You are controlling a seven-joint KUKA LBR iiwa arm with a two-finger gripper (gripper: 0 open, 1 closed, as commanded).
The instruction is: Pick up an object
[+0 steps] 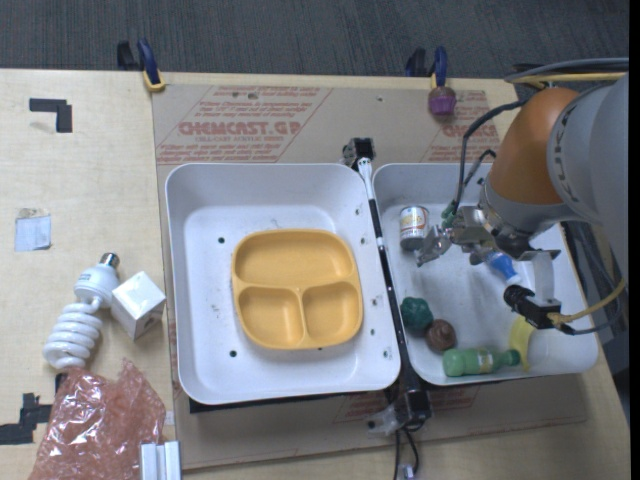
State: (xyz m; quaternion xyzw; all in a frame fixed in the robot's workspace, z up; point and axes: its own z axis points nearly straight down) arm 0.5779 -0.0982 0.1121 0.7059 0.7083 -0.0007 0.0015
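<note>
My gripper (434, 245) hangs over the upper left part of the right bin (570, 353), open, with nothing between its fingers. A small silver can with a yellow label (412, 226) stands just to its left, close to the fingertips but apart from them. Below lie a dark green lump (417, 314), a brown ball (441, 335) and a green bottle (480, 361) on its side along the front wall. A blue object (500, 265) shows under the wrist, and a yellow object (521, 340) rests at the front right.
The left bin (200, 348) holds a yellow divided plate (297, 288). On the bench to the left lie a spiral light bulb (80, 318), a white cube (138, 304) and crumpled pink plastic (95, 423). Cables (570, 313) trail beside the wrist.
</note>
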